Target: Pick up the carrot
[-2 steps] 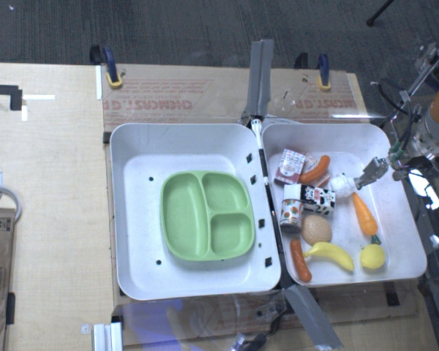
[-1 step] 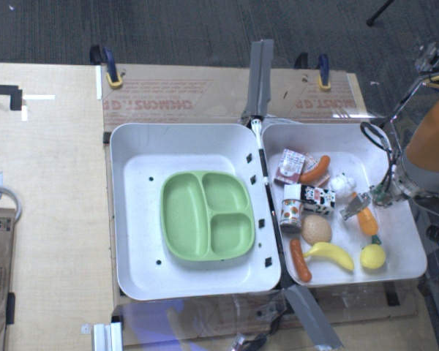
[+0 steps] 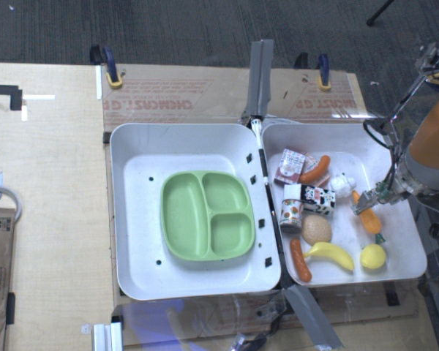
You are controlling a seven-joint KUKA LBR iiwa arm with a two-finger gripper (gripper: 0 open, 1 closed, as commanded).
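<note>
The carrot (image 3: pixel 369 220) is a small orange piece (green tip at its near end), lying flat and slightly slanted on the floor of the right bin (image 3: pixel 410 265), toward its right side, just beyond a yellow lemon (image 3: pixel 373 257).

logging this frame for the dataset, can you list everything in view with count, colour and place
bins: 2, white, side by side on the bench
divided plate: 1, green, left bin
carrot: 1, orange, right bin near its right wall, at the gripper
lemon: 1, yellow, right bin, near corner
banana: 1, yellow, right bin, near side
sausages: 2, orange-red, right bin, one far, one near
cow-print carton: 1, black and white, right bin middle
small can: 1, right bin, left of middle
snack packet: 1, pink and white, right bin, far side
round bun-like item: 1, tan, above the banana
clamps: 2, blue and yellow, far edge
gripper: 1, grey, over the carrot's top end
</note>
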